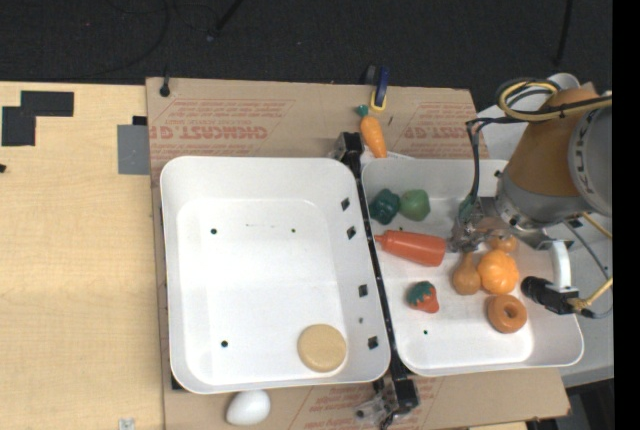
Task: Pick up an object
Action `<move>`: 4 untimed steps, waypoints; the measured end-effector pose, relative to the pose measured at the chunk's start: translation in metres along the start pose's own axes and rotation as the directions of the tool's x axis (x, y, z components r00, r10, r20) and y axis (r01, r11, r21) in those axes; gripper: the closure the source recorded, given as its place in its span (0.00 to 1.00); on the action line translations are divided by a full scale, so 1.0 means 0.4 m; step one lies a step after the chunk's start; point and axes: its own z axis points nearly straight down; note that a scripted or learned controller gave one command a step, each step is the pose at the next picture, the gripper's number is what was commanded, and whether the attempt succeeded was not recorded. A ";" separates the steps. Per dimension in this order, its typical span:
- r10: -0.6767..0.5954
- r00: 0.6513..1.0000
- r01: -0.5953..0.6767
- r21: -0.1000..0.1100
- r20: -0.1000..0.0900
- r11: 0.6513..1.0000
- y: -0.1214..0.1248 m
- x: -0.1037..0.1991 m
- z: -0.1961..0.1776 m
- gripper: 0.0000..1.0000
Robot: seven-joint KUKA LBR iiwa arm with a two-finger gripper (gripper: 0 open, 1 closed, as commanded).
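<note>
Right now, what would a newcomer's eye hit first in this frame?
The grey-and-orange arm coming in from the right, its gripper down among bright toy food in the right bin: a red carrot-shaped piece, orange fruit, a doughnut. Next, the left bin, holding one tan disc near its front edge.

Left bin (200, 218): floor open throughout; sole obstacle a tan disc (322, 347) near the front right corner.
Right bin (560, 350): crowded. Two green pieces (398, 206) at rear; red-orange carrot (412, 246) across the middle; strawberry (423, 296), orange fruits (487, 272) and ring (508, 314) close together. Arm (550, 163) overhangs the right side.
</note>
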 end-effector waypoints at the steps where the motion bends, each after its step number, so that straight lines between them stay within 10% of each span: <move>1: -0.005 1.000 0.005 0.004 0.001 1.000 0.115 -0.053 0.006 1.00; 2: -0.005 1.000 0.005 0.008 -0.002 1.000 0.138 0.093 0.008 1.00; 4: -0.002 1.000 0.002 0.006 -0.001 1.000 0.137 0.128 -0.078 1.00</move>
